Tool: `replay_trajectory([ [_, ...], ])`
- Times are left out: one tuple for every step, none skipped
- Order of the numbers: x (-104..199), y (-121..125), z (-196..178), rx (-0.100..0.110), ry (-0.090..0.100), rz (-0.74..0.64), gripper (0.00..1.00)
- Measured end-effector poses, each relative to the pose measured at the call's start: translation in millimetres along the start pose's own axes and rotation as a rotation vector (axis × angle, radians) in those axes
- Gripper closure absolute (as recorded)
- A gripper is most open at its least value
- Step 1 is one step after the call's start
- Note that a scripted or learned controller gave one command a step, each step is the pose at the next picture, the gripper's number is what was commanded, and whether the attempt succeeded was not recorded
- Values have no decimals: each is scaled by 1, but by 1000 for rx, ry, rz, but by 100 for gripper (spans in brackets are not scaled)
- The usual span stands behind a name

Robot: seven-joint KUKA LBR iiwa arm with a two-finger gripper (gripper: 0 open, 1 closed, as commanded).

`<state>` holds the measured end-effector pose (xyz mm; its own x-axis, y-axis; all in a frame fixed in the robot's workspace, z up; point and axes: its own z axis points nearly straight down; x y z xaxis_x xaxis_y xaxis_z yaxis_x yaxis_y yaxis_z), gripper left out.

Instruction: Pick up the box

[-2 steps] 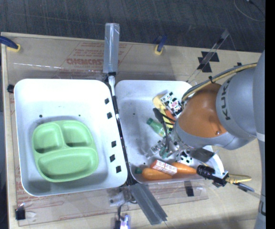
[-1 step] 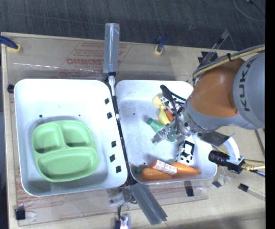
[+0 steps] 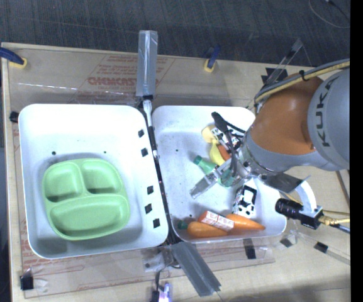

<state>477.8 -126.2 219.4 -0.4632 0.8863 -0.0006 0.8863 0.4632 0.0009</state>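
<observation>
Bench carries two shallow white bins side by side. The left bin holds a green divided tray, lying flat toward the near side. The right bin holds a cluster of items under the arm. The arm, grey with an orange band, reaches in from the right and covers the bin's right portion.

The pincer hangs low over the middle of the right bin, metal fingers pointing down and left; whether they are apart or together cannot be told, and no item is seen between them.

The box, white with black markings, lies just right of the pincer, partly under the wrist. A carrot with a label lies along the bin's near wall, just beside the box. A yellow item and a green item lie near the fingers.
</observation>
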Motion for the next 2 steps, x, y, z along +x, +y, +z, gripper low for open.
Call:
replay_trajectory([
  [0,1,-10,-1,-1,-6,100],
  [0,1,-10,-1,-1,-7,0],
])
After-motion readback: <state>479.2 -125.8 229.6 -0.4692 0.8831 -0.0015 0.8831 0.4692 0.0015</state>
